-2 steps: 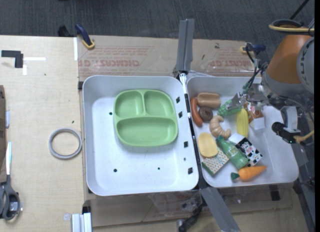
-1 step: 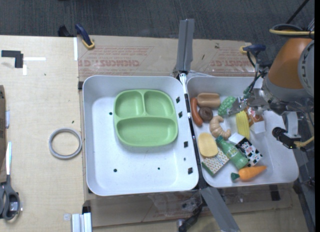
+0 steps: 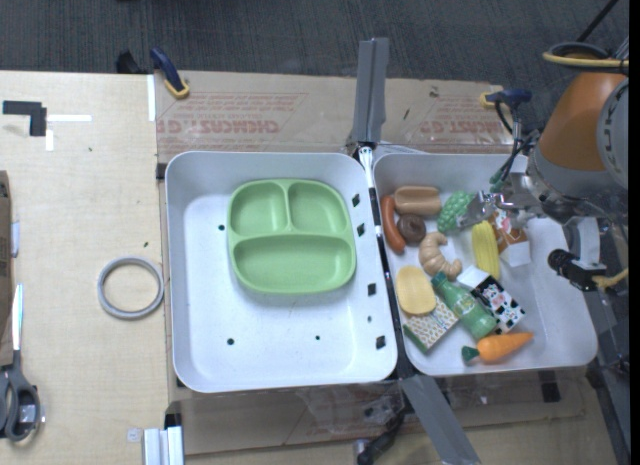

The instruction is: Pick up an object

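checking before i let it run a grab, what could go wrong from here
1. The toy food is packed tight in the right white bin: the yellow plastic corn cob touches the green leafy toy, so the hand may nudge or catch both.
2. The green plastic bottle lies across the checkered card and beside the orange plastic carrot, so pulling one may drag its neighbours.

One fixed camera looks down on my bench [image 3: 80,183] at a slant from above — far enough back to take in both white bins [image 3: 185,283] side by side, with dark floor beyond — and my arm [image 3: 590,123] enters from its right.
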Controlling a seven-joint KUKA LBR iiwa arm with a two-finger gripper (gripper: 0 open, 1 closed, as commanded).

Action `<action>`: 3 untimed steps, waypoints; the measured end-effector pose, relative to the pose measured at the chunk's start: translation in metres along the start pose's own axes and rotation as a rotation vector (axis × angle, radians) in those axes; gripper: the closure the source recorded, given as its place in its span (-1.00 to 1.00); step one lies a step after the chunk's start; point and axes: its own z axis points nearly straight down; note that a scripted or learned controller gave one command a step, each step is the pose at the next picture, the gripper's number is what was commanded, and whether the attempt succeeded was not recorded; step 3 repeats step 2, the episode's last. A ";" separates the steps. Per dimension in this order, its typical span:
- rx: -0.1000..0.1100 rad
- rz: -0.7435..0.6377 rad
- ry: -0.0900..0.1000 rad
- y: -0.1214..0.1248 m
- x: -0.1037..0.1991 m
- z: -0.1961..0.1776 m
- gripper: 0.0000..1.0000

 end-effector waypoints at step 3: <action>-0.004 -0.067 0.004 0.011 -0.022 0.000 -1.00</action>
